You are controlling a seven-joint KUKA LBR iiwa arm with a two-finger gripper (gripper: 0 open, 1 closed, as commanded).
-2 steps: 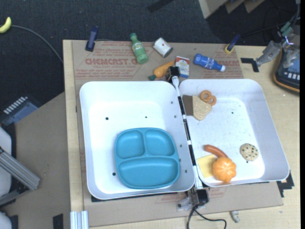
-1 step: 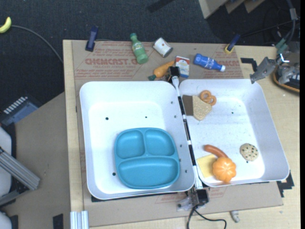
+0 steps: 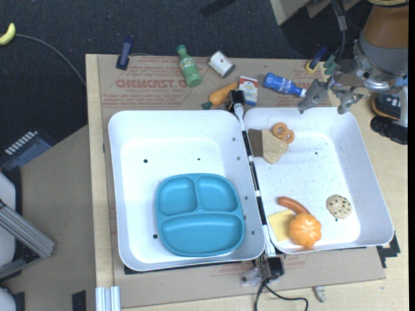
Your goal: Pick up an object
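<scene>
Bins sit side by side on the surface (image 3: 97, 173): the left bin (image 3: 130, 135) carries a blue divided plate (image 3: 198, 214) toward its 5 o'clock corner, and the right bin (image 3: 363, 161) carries the loose food items. In the right bin, a pretzel (image 3: 282, 132) lies near the 11 o'clock corner, touching a tan slice of bread (image 3: 273, 149) just below it. Toward 7 o'clock, an orange pumpkin (image 3: 305, 230) rests on a yellow cheese slice (image 3: 279, 224), with a red sausage (image 3: 293, 204) just beside them at their 12 o'clock. A chocolate-chip cookie (image 3: 338, 207) lies apart at about 4 o'clock in the bin.

The gripper (image 3: 325, 98) hangs over the right bin's far rim, at roughly 1 o'clock of that bin, with the orange band of the arm (image 3: 387, 18) above it. Its jaws stand apart with nothing between them, one finger (image 3: 310, 101) on the left and the other to the right. The pretzel is the nearest item, off at the gripper's 8 o'clock and well clear of it.

Beyond the bins at 12 o'clock, a green bottle (image 3: 189, 67), a white can (image 3: 221, 63), a small carton (image 3: 248, 89), a blue bottle (image 3: 283, 84) and a dark blue marker (image 3: 124, 52) lie scattered on the surface.
</scene>
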